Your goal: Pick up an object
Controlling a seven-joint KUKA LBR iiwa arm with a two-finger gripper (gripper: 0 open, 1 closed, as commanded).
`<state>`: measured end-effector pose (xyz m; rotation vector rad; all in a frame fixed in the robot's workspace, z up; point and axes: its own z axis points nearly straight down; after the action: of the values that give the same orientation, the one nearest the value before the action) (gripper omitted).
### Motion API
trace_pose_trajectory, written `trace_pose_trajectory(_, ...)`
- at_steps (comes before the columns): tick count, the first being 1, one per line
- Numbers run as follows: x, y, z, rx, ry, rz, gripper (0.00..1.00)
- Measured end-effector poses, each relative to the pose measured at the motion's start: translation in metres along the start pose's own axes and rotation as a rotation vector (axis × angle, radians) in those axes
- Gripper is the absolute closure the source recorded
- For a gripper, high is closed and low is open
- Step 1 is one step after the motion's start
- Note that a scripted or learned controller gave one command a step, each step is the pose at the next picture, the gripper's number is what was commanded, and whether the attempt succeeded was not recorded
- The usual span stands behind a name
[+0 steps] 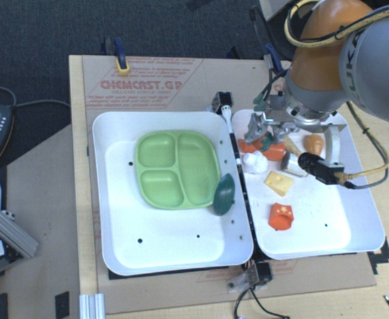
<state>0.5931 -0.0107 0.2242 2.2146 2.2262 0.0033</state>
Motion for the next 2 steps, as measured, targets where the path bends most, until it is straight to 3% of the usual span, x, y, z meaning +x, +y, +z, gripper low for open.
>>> trace_pose_trajectory(1,0.049,0.001,0.001,0.000,0.000,0.000,1.00)
trace_pose_trajectory(2,0.098,0.021,-0.011,-0.002,0.002,-0.001,1.00)
